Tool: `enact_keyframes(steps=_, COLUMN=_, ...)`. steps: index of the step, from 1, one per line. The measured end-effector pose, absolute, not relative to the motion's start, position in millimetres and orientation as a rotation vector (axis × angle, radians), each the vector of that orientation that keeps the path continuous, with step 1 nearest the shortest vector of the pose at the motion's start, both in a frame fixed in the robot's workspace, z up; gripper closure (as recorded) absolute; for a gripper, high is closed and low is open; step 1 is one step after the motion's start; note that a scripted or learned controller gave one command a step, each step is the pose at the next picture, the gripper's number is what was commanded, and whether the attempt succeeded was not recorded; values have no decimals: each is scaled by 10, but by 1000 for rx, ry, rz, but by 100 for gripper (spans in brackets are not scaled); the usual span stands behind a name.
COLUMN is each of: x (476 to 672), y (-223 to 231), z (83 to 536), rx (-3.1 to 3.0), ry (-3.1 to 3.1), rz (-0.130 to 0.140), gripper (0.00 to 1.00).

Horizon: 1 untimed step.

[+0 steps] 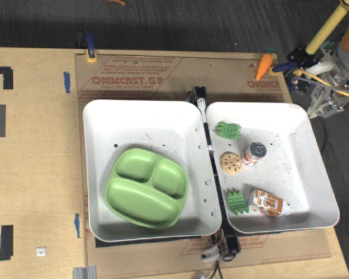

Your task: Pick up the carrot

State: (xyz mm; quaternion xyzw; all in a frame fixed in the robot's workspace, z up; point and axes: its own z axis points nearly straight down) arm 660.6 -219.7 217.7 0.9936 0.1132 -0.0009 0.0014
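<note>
1. The bench (35, 156) carries two white bins side by side: the left bin (104, 121) holds a green divided tray (146, 186), and the right bin (291, 127) holds small play-food pieces, among them a cookie (231, 163), a small can (254, 153) and a carton (267, 203).
2. The arm (331, 22) comes in at the upper right, and its gripper (326, 100) hangs just past the right bin's far right corner; how wide it stands I cannot tell.
3. The carrot (263, 67) lies outside both bins, on the cardboard beyond the right bin's far rim, near the arm.
4. It looks like a toy: likely light, stiff and smooth (so apt to slip or roll when pinched).
5. Its long axis runs on a slant, green top up and to the right, orange tip down and to the left.
6. I judge the best hold is across the thicker orange part near the top, fingers closing square to that axis.
</note>
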Motion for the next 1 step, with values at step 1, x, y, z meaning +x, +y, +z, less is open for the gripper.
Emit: enact_keyframes(steps=1, x=6611, y=-2194, z=2279, rx=3117, ry=359, rz=-2, gripper=100)
